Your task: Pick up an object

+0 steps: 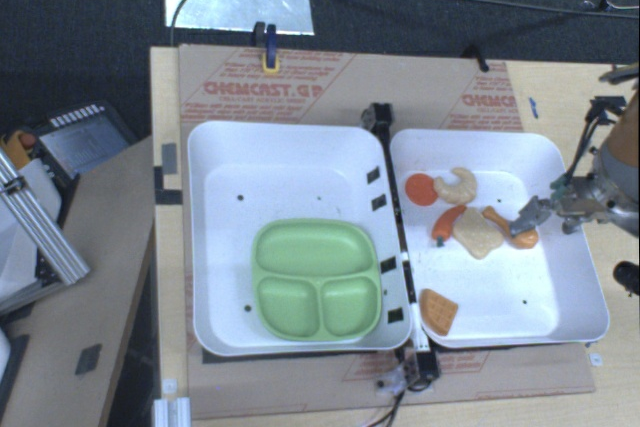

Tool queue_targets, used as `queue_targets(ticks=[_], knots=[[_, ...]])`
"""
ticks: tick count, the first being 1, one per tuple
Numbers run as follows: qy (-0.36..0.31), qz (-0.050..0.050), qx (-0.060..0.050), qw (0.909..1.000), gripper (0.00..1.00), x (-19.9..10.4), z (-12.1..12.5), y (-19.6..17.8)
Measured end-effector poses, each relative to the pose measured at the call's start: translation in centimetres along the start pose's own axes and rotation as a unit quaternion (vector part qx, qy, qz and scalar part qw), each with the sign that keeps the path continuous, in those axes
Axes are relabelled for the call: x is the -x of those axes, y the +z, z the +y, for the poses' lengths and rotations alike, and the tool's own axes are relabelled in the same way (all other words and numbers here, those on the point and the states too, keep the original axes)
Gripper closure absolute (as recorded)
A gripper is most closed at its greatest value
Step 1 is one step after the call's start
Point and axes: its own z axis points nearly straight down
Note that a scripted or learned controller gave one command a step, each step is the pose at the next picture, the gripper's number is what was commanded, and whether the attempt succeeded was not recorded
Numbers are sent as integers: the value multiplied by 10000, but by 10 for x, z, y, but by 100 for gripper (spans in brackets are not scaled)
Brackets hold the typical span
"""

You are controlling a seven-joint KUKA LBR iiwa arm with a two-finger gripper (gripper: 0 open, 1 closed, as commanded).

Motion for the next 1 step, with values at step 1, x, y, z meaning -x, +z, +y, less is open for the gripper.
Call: queue_targets(ticks=[1], knots=[[-16, -15, 57, 10000, 0, 0, 3, -6]])
